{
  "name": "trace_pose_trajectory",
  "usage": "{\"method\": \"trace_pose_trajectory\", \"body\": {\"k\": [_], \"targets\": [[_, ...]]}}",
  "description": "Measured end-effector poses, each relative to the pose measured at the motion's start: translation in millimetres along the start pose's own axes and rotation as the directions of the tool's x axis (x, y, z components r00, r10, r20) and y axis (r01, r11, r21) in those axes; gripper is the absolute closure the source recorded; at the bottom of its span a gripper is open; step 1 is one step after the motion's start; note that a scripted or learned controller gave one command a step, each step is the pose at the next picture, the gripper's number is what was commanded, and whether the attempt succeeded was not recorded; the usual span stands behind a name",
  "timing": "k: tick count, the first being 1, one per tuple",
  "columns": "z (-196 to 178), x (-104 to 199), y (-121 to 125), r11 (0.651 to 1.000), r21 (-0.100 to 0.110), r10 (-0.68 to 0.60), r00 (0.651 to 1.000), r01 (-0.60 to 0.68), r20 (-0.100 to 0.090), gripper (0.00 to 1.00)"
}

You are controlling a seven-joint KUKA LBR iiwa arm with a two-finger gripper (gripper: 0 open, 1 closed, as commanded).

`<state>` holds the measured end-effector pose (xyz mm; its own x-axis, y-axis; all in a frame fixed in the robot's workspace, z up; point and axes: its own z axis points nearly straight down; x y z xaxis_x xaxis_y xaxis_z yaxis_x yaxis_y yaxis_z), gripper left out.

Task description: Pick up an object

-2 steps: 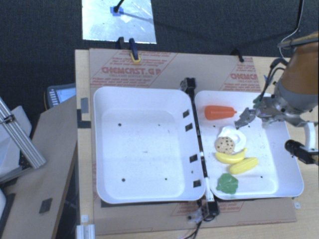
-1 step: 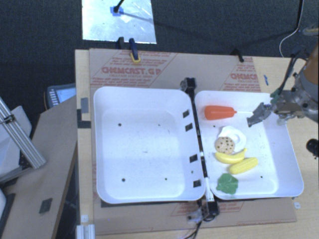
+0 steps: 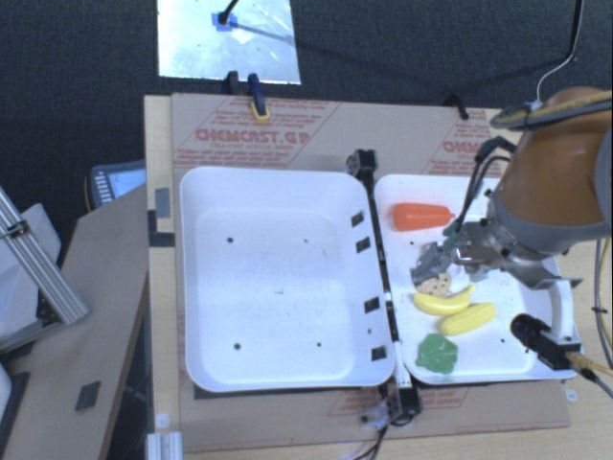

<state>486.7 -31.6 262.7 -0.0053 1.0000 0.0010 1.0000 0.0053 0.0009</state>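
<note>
My gripper (image 3: 431,264) hangs low over the middle of the right bin (image 3: 498,188), reaching in from the right. Just under and in front of it lies a small brown speckled cookie (image 3: 440,285); I cannot tell whether the gripper touches it. An orange carrot (image 3: 421,216) lies at the bin's far left. A yellow banana (image 3: 442,303) and a second yellow piece (image 3: 468,318) lie just in front of the gripper. Near the front wall sits a green leafy piece (image 3: 437,353).
The left bin (image 3: 206,353) stands beside the right one, with a black-clipped divider (image 3: 376,257) between them. A cardboard sheet (image 3: 316,127) lies under both bins. The arm's orange and grey body (image 3: 560,180) covers the right bin's far right part.
</note>
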Motion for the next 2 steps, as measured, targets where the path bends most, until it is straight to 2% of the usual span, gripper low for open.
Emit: {"method": "trace_pose_trajectory", "body": {"k": [1,2], "targets": [[-102.5,-48.0,22.5,1.0,-0.006,0.005,1.0,-0.005,0.003,0.0],[-72.7,59.8,-0.2,1.0,0.001,-0.008,1.0,0.008,-0.002,0.0]]}}
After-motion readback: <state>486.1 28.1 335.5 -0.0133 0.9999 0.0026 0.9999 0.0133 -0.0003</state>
